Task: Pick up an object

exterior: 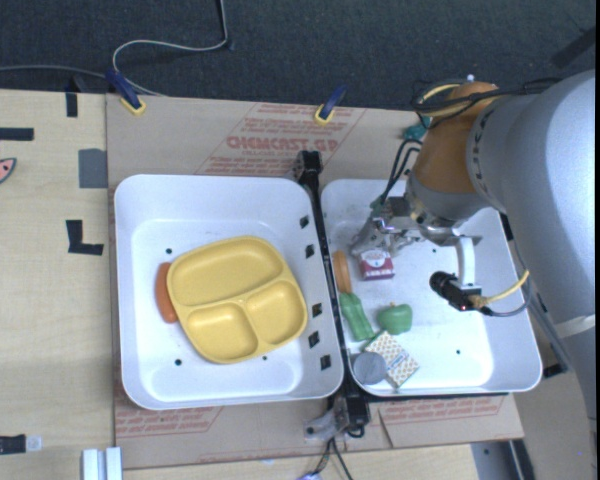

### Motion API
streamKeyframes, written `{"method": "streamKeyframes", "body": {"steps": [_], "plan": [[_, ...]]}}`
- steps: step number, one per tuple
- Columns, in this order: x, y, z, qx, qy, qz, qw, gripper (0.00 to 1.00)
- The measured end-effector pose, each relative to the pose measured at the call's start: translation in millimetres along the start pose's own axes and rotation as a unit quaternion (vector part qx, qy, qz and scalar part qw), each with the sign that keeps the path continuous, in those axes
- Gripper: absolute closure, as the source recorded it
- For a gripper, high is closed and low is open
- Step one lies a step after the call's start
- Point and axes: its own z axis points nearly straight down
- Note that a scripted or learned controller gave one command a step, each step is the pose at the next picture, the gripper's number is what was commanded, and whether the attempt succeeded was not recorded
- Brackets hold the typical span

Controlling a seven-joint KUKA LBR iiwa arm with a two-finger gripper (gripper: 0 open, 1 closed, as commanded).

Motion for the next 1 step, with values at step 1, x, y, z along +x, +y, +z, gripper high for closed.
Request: {"method": "streamKeyframes", "body": {"steps": [1], "plan": [[31.5,-37.2,-115.5,0.0,0.001,0.0,1.0,1.0]]}}
